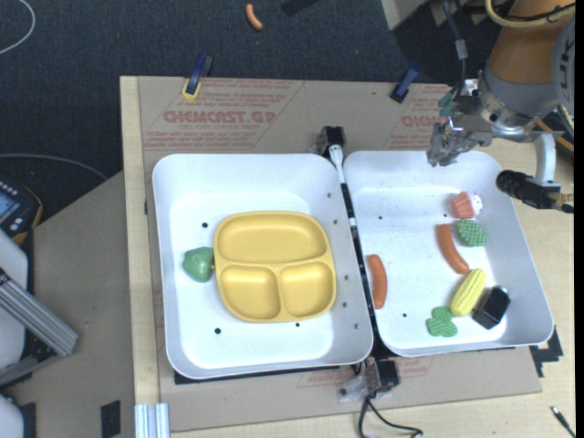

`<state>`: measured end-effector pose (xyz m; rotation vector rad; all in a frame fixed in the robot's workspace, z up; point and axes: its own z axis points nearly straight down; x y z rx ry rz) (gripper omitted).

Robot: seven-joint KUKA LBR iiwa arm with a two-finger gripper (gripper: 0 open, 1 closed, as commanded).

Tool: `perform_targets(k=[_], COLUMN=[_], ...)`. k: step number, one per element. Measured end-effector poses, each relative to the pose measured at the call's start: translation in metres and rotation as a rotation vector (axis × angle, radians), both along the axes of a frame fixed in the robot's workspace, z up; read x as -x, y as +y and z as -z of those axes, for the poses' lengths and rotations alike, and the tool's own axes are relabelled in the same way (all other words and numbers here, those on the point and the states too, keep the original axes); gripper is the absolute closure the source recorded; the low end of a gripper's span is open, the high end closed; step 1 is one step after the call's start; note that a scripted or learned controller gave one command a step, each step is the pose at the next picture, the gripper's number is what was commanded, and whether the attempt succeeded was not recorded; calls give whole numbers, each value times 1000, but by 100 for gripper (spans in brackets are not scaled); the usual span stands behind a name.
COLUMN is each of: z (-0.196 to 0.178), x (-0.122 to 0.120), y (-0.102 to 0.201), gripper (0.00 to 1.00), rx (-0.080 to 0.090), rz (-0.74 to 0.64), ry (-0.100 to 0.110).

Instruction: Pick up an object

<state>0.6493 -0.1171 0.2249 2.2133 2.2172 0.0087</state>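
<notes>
Two white bins side by side. Gripper (444, 156) hangs over right bin's (401, 322) far edge; jaw state cannot be told, nothing seen between them. Toy food lies well apart: orange sausage (376, 280), corn (468, 291), green piece (443, 322). Left bin (182, 340): yellow tray (272, 265).

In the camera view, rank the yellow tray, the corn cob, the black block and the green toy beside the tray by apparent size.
1. yellow tray
2. corn cob
3-4. black block and green toy: too alike to rank.
</notes>
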Motion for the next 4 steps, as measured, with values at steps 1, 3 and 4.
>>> perform_targets(k=[1,3,4], z=[0,8,2], x=[-1,87,124], y=[0,44,57], gripper=[100,100,100], rx=[-1,-5,-4], rz=[1,1,3], ry=[6,17,14])
